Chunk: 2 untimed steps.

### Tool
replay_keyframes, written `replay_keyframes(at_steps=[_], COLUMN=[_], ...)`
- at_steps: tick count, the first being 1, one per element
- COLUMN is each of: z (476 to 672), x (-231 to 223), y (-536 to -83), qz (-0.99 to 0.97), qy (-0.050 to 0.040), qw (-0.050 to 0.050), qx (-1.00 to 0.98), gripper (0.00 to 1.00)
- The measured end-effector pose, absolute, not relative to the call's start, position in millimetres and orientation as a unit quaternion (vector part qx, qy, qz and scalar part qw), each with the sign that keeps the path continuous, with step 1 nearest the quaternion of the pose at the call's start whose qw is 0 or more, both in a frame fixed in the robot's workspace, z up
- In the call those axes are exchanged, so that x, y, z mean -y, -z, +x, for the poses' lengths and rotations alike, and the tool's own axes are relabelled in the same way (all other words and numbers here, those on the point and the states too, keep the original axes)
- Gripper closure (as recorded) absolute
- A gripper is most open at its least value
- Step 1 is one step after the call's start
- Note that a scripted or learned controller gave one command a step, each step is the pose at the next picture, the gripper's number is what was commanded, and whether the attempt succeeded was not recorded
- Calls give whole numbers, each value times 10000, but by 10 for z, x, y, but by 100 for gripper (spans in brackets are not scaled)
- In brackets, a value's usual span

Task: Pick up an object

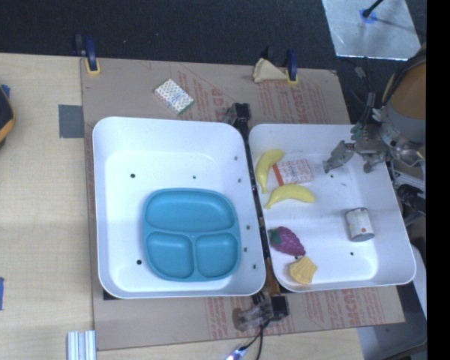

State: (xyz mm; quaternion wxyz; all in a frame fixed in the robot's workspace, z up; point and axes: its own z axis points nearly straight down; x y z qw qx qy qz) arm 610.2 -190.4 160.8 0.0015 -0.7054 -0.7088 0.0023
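The right bin (pixel 375 272) holds six candidate objects. Two bananas lie at its left side: the upper banana (pixel 268 167) runs roughly top to bottom with a slight lean, its upper end toward the frame's top right; the lower banana (pixel 290 195) lies nearly horizontal, its long axis running left to right and its left tip dipping toward the bin's left wall. A small flat packet (pixel 294 172) with red-and-white print lies just right of the upper banana, tilted a little off horizontal; its print is too small to read. Below the bananas sits a bunch of purple grapes (pixel 286 240), and just beneath it a yellow wedge-shaped piece (pixel 303 270) near the bin's lower rim. A grey cylinder (pixel 358 224) lies well apart from these, toward the right, with its long axis roughly vertical in the frame.

The gripper (pixel 352 157) is at the upper right of the right bin, above the bin floor, with its two fingers spread apart and nothing between them. The arm (pixel 406 96) behind it is cut off by the frame's right side, so only its orange band and grey wrist are visible.

The left bin (pixel 120 148) contains a blue divided plate (pixel 190 233) with three compartments.
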Motion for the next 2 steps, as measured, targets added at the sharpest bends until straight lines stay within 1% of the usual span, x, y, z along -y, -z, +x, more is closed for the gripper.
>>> replay_keyframes(at_steps=[1,2], z=[5652,6500], x=[2122,2102], y=[-912,-924], qz=[-7055,-7058], qy=[-19,-4], qw=[14,6], qx=[7087,7084], gripper=[0,0])
